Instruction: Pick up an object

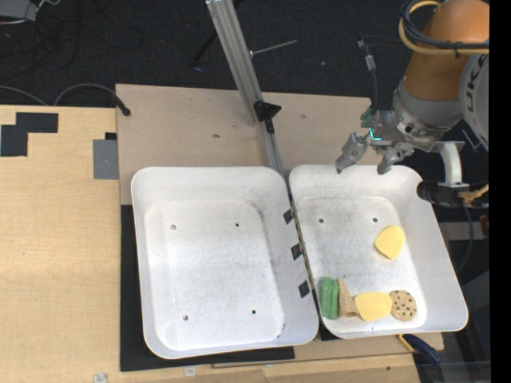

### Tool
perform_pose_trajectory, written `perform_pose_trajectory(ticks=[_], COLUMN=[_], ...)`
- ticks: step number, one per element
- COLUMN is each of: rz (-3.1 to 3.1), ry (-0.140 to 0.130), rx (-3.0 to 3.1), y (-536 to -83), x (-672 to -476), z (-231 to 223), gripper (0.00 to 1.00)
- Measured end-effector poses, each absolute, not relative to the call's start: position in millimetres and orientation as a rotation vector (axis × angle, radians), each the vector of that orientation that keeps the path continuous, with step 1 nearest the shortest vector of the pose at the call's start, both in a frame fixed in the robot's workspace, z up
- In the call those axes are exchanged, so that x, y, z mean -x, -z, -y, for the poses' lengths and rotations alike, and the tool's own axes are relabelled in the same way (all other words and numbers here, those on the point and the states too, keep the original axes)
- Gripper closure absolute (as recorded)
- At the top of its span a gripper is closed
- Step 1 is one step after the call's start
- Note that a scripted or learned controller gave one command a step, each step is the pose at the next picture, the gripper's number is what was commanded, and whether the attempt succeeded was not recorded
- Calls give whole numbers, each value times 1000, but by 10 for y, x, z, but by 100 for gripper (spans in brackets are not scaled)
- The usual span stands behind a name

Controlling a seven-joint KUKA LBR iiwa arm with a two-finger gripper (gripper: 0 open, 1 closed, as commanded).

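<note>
We see the grey two-finger gripper [366, 157] spread open, gripping nothing, with a yellow rounded foam piece [390, 242] well below it.

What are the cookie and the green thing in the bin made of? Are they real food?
Probably not real. The cookie looks like moulded plastic or rubber: a tidy round tan disc with neat dark spots. The green thing also looks like plastic or soft foam, one flat even green with smooth rounded ends. Both seem matte, though the view is too small to be sure. The right bin looks like white plastic.
</note>
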State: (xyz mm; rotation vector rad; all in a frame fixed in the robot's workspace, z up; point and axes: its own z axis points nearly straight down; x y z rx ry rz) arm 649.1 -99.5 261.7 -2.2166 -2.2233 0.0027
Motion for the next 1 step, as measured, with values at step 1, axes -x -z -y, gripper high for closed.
perform_pose_trajectory(ticks=[1], rz=[2218], ry=[-9], rx=[2215], y=[-1982], x=[-6528], z=[967], gripper=[0])
